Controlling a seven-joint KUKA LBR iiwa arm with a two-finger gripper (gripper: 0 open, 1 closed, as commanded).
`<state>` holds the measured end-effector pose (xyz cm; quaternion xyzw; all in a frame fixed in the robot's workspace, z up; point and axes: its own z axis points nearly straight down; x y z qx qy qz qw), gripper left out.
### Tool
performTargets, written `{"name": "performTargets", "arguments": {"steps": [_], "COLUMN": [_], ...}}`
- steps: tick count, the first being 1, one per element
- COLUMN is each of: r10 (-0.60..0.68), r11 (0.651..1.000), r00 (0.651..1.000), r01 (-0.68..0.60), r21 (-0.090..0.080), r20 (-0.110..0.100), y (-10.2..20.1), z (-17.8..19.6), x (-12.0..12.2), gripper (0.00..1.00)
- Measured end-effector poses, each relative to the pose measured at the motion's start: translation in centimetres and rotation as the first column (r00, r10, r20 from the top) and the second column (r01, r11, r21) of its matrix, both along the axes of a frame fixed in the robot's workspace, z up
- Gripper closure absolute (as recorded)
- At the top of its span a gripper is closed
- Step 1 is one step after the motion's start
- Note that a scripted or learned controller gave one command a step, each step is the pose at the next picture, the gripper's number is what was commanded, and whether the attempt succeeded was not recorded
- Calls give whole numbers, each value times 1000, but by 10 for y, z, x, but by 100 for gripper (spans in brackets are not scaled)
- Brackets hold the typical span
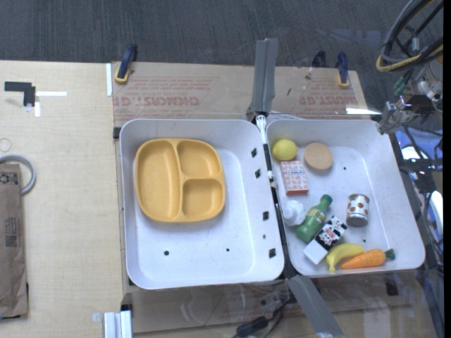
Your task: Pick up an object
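A slanted overhead look at a pale wooden counter carrying two shallow white bins side by side.

The left bin sits at the centre of the frame. It holds a yellow divided plate with three sections, lying flat in the bin's upper left part.

The right bin sits right of centre and holds a cluster of small things. At its upper left is a lemon, and just right of that a tan round disc. Below the lemon lies a small red and white box. Lower down, a green bottle lies tilted, with a white item touching it on the left. To the right stands a small spotted can. Along the lower edge lie a black and white carton, a banana, and a carrot, close together, the banana touching the carrot.

At the upper right edge of the frame, part of the arm with looping cables hangs outside the right bin. Whether its jaws are apart or together cannot be told.

Brown cardboard lies behind the bins, clamped by blue clips. A brown paper bag lies at the far left edge.
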<state>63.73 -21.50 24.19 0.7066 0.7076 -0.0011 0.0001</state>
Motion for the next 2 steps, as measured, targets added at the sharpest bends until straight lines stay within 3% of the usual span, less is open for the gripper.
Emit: {"name": "performTargets", "arguments": {"steps": [1, 2], "r10": [-68, -352], "r11": [998, 936], "r00": [998, 936], "r01": [68, 352], "r21": [0, -1], "r20": [-1, -3], "y": [81, 58], "z": [-106, -151], "x": [0, -19], "gripper": [0, 0]}}
